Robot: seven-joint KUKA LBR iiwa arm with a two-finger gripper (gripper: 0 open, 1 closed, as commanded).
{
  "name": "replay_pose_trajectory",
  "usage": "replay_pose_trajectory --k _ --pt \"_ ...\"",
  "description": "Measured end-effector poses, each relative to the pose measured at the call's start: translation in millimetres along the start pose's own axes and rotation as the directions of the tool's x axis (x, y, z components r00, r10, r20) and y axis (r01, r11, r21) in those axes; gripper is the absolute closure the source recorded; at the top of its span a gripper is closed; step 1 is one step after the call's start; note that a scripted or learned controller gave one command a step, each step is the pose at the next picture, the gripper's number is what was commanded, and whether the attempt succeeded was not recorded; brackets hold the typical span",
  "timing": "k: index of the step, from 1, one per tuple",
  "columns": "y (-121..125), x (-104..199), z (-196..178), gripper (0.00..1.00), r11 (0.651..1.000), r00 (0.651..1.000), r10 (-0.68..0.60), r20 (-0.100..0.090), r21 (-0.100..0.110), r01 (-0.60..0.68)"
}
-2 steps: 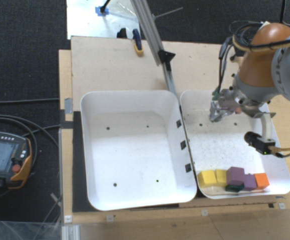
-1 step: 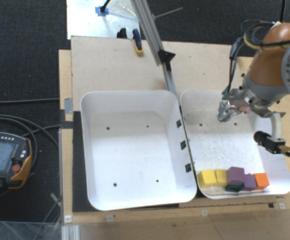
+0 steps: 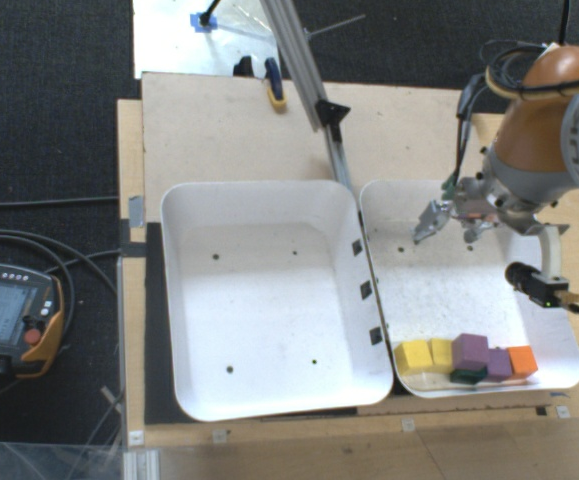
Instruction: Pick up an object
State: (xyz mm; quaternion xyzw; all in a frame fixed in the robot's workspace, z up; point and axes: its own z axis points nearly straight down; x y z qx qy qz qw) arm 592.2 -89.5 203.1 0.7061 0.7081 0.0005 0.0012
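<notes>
We see gripper (image 3: 452,226) high over right bin (image 3: 569,363), fingers parted, empty (blocks (image 3: 467,355) well apart at near rim). Pick not yet begun; descent, grasp, lift left.

Arm (image 3: 554,118) reaching in from right, wrist bent down; gripper (image 3: 447,223) hanging low, nothing between fingers.

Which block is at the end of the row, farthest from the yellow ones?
The orange block, at the right end of the row in the right bin. The purple blocks sit between it and the yellow ones.
</notes>
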Motion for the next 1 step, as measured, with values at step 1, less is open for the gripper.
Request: replay_pose_trajectory --k 1 --pt "41.5 15.6 -107.8 0.00 1.000 1.000 -0.005 0.001 -0.011 0.005"
